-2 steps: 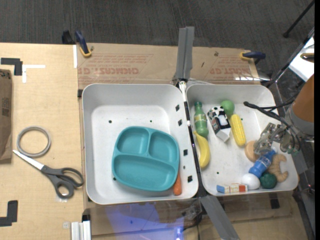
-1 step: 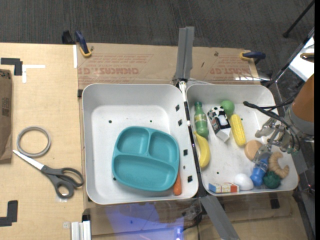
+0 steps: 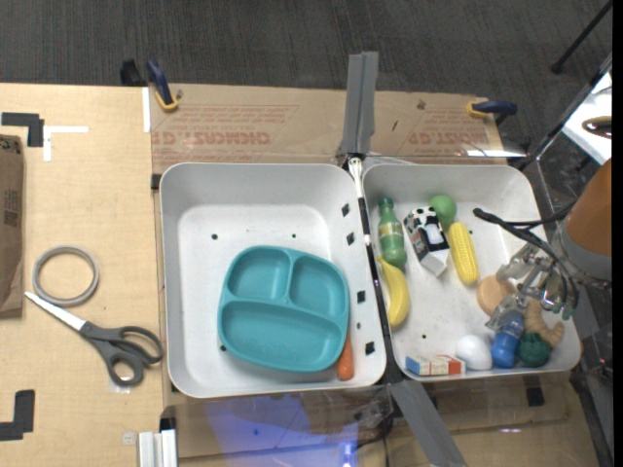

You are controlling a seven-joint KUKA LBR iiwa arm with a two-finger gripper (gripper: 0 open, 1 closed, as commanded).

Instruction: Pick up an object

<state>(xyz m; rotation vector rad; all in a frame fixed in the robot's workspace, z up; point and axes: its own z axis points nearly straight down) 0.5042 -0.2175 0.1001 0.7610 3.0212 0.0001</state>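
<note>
Camera view: end effector (image 3: 531, 285) low over the right bin's (image 3: 428, 178) near-right corner clutter, probably lining up on the blue bottle (image 3: 505, 345); I can't tell its grip state.

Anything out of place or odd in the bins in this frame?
One thing: a small orange carrot-like piece sits wedged between the teal divided plate and the left bin's wall, half hidden under the plate's rim. The right bin's toys look merely jumbled.
</note>
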